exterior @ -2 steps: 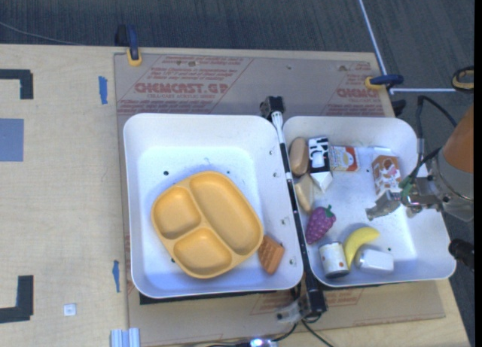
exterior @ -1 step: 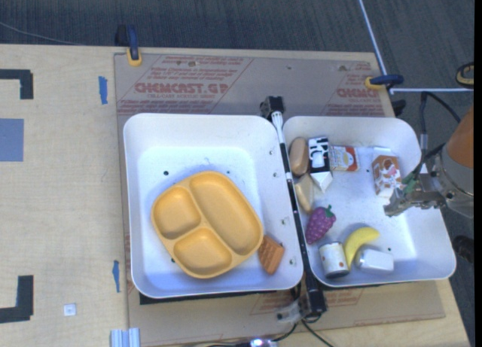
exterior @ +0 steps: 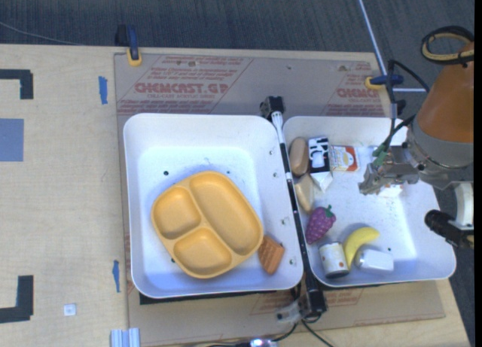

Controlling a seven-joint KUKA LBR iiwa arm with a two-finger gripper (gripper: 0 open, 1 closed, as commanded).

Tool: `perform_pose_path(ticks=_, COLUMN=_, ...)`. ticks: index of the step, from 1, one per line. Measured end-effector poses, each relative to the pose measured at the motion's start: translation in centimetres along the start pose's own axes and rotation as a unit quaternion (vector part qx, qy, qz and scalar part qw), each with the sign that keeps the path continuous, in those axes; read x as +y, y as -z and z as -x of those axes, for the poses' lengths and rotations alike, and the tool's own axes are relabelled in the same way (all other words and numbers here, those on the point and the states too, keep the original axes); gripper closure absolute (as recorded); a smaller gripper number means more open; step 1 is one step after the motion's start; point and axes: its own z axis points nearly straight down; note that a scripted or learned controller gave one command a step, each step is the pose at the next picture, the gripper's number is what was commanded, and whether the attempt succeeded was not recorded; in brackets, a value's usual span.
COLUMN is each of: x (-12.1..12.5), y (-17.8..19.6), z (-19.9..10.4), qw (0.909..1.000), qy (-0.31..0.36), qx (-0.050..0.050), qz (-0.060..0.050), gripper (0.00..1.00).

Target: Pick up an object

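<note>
Gripper (exterior: pixel 374 180) of the grey arm with the orange band (exterior: pixel 450 112) was observed over the right shallow white bin (exterior: pixel 422 263), toward its far right part, above bare bin floor. Whether it was clenched or released could not be determined from this angle, and no object was seen in its grasp.

Candidate objects all lay in the right bin, to the left of and nearer the camera than the gripper. Closest to it were a small white carton with an orange label (exterior: pixel 343 158) and a black-and-white packet (exterior: pixel 319 153) beside that, both near the far wall. A tan bread-roll shape (exterior: pixel 299 155) and a pale wedge-shaped piece (exterior: pixel 303 192) lay along the bin's left wall. A purple bunch of toy grapes (exterior: pixel 320 222) lay near the middle. Toward the near wall were a yellow toy banana (exterior: pixel 359 241), a small white can (exterior: pixel 333 258) and a white block (exterior: pixel 375 261), the banana touching or overlapping the block.

The left shallow white bin (exterior: pixel 143 187) held a yellow three-compartment plastic plate (exterior: pixel 206 223), with an orange-brown wedge-shaped toy (exterior: pixel 271 254) just beside the plate's right edge. Both bins rested on a brown printed cardboard sheet (exterior: pixel 188 82) on the pale wooden bench (exterior: pixel 56 210).
</note>
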Motion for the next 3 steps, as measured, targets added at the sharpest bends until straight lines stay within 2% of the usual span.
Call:
perform_pose_path(ticks=1, x=0.0, y=0.0, z=0.0, qw=1.0000, qy=0.000, qx=0.000, qz=0.000, gripper=0.00)
perform_pose_path(ticks=2, x=-3.8, y=-11.8, z=-0.9, qw=1.0000, qy=-0.001, qx=0.000, qz=0.000, gripper=0.00)
perform_pose_path(ticks=3, x=8.1, y=-2.7, z=-1.9, qw=1.0000, qy=0.000, qx=0.000, qz=0.000, gripper=0.00)
